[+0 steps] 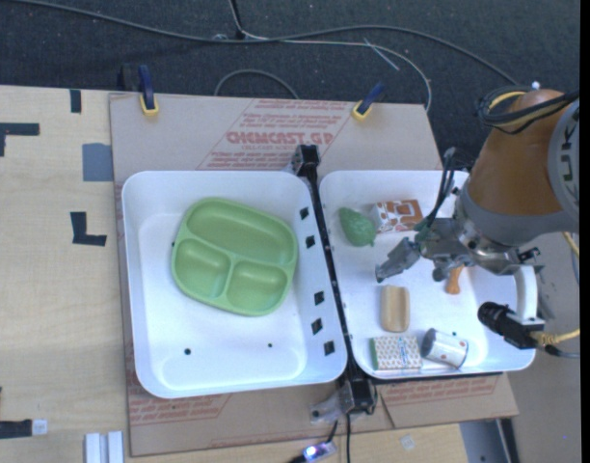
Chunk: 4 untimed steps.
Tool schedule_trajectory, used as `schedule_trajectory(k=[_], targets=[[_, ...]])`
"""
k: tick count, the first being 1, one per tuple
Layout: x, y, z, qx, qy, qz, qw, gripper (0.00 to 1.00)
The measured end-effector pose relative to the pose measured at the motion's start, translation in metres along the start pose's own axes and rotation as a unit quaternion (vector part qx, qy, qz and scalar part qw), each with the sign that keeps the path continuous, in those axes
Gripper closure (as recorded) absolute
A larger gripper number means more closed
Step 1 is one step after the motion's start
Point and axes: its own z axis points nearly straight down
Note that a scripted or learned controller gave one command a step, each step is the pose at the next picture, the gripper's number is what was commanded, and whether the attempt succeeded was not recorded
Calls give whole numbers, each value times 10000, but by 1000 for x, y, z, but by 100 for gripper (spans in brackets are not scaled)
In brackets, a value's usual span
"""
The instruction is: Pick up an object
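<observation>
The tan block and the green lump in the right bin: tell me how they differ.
The tan block is pale brown, oblong and flat-sided; the green lump is dark green, rounded and irregular. The tan block lies near the bin's middle, just below the gripper; the green lump sits farther up, close to the divider between the bins. Both are small, lie loose in the right bin, and neither is held.

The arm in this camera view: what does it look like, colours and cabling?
The arm is bulky and rounded: a broad orange band above a grey wrist section. The gripper is dark grey metal with angular fingers. A yellow cable loops over the top of the arm, and a black cylindrical fitting with a yellow lead sits near its lower edge.
</observation>
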Motion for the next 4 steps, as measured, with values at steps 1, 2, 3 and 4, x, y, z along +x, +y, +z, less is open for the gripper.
schedule_trajectory(k=[1, 2, 3, 4], targets=[[0, 3, -6, -66, -7, -17, 10000, 0], [-1, 7, 38, -44, -11, -10, 10000, 0], [0, 16, 92, -36, -10, -12, 10000, 0], [-1, 19, 126, -88, -25, -8, 10000, 0]])
